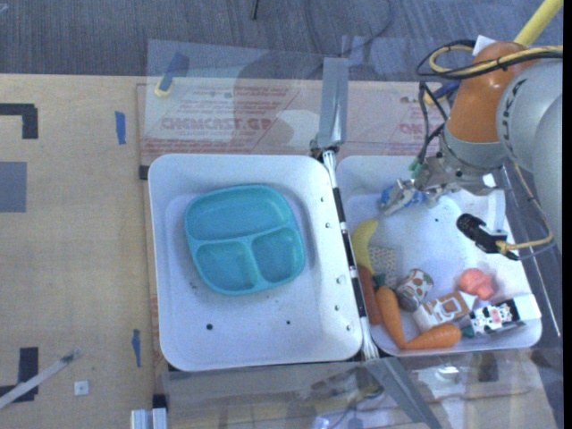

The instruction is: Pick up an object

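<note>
Currently, end effector [407, 193]: low at the back of the right bin [527, 324]; I cannot tell its grip state.
Objects: toy carrots [390, 315], a banana [362, 239], a pink piece [477, 283] and small cartons [447, 309] crowd that bin's front, well apart from the end effector.
Left bin [170, 329]: holds a teal divided plate [243, 238].
Risk: closing here likely catches nothing, since the toys lie nearer the bin's front; crowding could cause a slipped or double grasp.

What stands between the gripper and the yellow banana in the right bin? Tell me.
Nothing visible does. The gripper hangs over the right bin's upper part, and the banana lies just below and to its left by the divider, with bare bin floor between. The carrots lie further down.
</note>
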You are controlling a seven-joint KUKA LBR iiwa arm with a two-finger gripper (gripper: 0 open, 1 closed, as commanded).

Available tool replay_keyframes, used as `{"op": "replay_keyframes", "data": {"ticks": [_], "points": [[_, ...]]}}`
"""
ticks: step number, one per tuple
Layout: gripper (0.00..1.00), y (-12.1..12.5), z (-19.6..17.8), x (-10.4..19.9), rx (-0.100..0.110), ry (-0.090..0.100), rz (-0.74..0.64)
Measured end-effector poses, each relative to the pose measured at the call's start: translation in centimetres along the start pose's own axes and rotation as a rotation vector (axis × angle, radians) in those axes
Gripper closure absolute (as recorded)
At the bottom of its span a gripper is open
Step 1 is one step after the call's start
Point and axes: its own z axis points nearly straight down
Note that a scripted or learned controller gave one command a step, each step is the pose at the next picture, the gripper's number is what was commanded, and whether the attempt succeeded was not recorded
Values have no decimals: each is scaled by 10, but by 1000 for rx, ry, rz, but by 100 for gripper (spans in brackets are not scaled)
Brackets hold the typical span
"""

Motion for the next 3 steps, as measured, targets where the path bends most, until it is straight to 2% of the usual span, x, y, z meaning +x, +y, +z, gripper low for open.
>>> {"op": "replay_keyframes", "data": {"ticks": [1,3], "points": [[0,0,6,-6,-3,8,-17],[0,0,6,-11,-2,13,-26]]}}
